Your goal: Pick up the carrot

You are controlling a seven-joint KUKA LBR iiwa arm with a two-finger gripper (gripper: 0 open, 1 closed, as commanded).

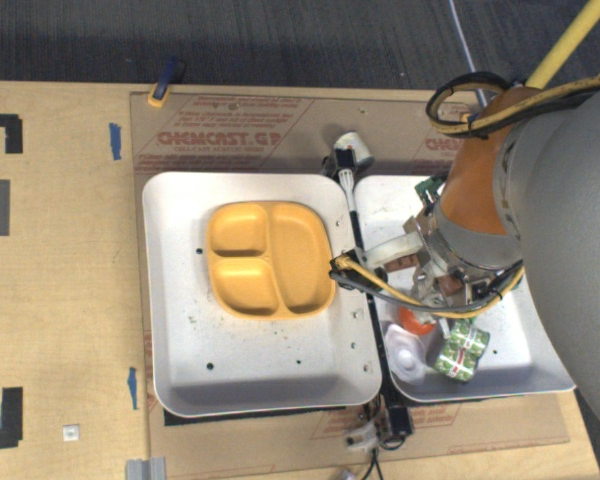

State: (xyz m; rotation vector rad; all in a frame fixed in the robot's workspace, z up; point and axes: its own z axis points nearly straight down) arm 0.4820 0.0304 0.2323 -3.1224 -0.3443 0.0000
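The carrot [416, 320] shows as a small orange patch in the right bin [540, 363], mostly hidden under the arm's wrist. My gripper [430, 290] hangs low in the right bin, directly over the carrot's upper side, with cables looped around it. Whether it touches the carrot is hidden by the wrist. The grey arm with its orange band [477, 183] covers much of the right bin.
A green patterned pack [461, 352] and a white object [405, 354] lie just below the carrot in the right bin. The left bin [170, 298] holds a yellow divided plate [270, 258]. A black and yellow cable [355, 268] crosses the ridge between the bins.
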